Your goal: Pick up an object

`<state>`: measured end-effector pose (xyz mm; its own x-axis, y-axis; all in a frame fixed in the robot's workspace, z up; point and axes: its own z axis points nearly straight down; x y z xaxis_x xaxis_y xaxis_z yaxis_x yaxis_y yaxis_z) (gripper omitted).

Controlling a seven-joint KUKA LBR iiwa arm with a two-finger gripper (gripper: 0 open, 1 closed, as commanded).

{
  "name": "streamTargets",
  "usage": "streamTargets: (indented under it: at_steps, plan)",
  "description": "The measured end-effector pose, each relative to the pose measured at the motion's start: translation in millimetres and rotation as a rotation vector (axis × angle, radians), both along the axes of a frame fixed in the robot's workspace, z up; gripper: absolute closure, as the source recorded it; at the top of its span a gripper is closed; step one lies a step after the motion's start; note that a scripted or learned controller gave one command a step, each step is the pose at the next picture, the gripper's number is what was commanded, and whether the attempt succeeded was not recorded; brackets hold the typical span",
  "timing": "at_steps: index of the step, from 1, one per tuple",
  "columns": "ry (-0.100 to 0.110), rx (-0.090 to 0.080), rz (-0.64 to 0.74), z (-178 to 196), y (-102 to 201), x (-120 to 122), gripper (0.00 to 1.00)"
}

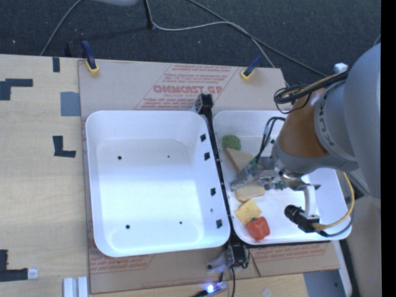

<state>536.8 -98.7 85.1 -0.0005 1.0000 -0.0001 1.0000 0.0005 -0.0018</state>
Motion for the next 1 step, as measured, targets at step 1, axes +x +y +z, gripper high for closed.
streamTargets:
  at_steps: [1]
  plan:
    - [-0.006, -0.002, -0.001, 0.9, 4.6, -53.3, 0.0]
